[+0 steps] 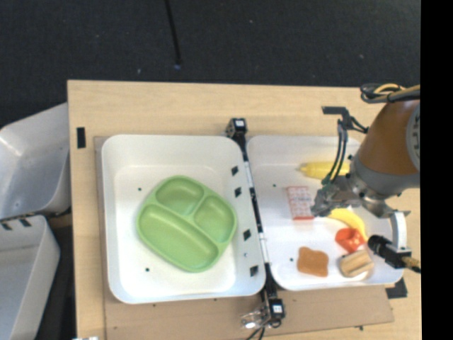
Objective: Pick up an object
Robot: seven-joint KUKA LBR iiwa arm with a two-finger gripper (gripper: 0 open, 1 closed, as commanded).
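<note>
The right bin [283, 154] holds several items. A yellow corn-like piece [318, 169] lies near its back, and a red-and-white packet [299, 202] sits in the middle. Toward the front are a yellow banana [352, 221], a red tomato-like item [347, 239], a brown slab [312, 261] and a tan bread roll [355, 263]. My gripper [326, 200] hangs low over the bin, just right of the packet and at the banana's left end. The arm's grey and orange wrist [388, 151] covers the bin's right side.
A green divided plate [187, 222] lies in the left bin [120, 183]. A hinged divider with black clips [248, 204] runs between the bins. The wooden bench [156, 105] surrounds them, and white containers [32, 168] stand off its left edge.
</note>
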